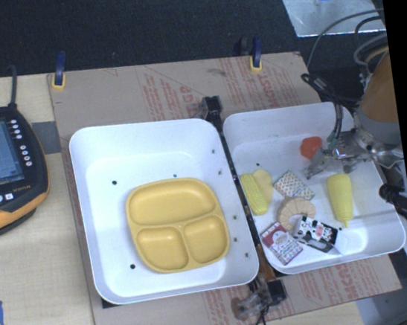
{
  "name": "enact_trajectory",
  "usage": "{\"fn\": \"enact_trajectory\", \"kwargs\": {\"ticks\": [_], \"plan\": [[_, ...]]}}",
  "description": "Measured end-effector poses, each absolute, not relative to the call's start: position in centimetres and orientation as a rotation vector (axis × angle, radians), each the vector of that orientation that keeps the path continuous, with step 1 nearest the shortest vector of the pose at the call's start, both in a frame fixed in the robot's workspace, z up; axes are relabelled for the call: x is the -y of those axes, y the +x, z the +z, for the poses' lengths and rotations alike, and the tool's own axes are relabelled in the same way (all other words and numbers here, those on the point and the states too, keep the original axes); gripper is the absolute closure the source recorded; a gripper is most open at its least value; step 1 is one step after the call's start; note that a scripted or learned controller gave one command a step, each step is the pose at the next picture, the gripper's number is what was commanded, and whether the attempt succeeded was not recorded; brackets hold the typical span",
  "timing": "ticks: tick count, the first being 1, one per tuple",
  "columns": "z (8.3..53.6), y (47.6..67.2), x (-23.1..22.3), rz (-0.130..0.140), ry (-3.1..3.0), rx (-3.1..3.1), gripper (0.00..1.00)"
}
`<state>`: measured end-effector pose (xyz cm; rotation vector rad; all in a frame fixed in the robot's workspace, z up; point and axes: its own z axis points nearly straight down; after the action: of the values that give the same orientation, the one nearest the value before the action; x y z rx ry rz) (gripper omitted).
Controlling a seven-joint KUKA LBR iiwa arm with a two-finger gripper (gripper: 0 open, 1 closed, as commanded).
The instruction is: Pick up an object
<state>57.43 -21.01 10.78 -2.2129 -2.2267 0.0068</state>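
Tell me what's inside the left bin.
The left bin holds one yellow divided tray, lying flat with three compartments, nothing in them. The bin floor beneath the tray is hidden.

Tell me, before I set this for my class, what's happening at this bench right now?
A grey robot arm reaches in from the right, its hand low in the right bin between a small red object and a yellow corn cob. Nothing can be seen in its grasp. Other small items, including a second corn piece, lie nearby. The left bin holds a yellow divided tray.
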Motion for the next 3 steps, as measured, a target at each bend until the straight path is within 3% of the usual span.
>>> {"fn": "enact_trajectory", "kwargs": {"ticks": [1, 2, 3], "plan": [[9.2, 65.6, 21.2, 0.001, -2.216, 2.224, 0.0], [9.2, 57.2, 19.4, 0.007, -2.213, 2.226, 0.0], [9.2, 64.6, 21.2, 0.001, -2.216, 2.225, 0.0]]}}
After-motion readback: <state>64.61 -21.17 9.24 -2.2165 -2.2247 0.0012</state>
